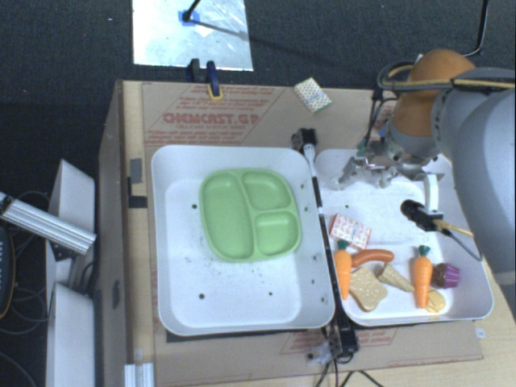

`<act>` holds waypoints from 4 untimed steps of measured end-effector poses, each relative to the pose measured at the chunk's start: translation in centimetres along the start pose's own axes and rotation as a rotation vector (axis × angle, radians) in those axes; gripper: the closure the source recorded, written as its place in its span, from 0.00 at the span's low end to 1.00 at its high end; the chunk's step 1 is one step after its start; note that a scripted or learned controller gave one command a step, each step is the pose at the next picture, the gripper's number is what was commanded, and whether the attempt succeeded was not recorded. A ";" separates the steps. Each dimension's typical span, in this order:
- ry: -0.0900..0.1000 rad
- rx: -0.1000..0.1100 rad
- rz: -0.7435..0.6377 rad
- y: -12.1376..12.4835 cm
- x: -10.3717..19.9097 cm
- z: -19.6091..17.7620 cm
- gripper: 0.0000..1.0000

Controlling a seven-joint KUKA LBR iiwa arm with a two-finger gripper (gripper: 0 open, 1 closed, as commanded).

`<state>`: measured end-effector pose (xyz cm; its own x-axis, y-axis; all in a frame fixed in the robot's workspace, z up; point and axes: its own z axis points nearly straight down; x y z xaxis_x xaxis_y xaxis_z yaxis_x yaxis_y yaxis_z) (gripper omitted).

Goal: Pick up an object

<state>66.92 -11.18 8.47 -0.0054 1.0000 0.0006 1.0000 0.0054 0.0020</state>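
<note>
Here, the gripper [372, 174] hangs over the right bin's [387, 212] far end.
Jaws apart, empty; carrot [343, 269], sausage [372, 257] and bread [368, 289] lie at its near end, a plate [248, 214] in the left bin [185, 289].

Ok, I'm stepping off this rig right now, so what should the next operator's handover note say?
Hand: over the far end of the right bin, holding nothing that I can see; open or shut is unclear.
Things: two carrots, sausage, bread slice and packet lie at the right bin's near end. A green plate sits in the left bin.
Done: nothing picked up.
Left: choose an object, grasp it, lift it.
</note>
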 end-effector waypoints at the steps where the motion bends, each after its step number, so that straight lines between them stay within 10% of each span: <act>1: -0.002 -0.001 0.003 0.0 -2.6 -0.1 0.00; 3: 0.000 -0.001 0.001 0.0 -0.3 0.0 0.00; 4: -0.001 0.003 0.005 -11.7 -1.3 0.0 0.00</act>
<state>55.21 -12.53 8.40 -0.0003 1.0000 -0.0001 1.0000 0.0003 -0.0006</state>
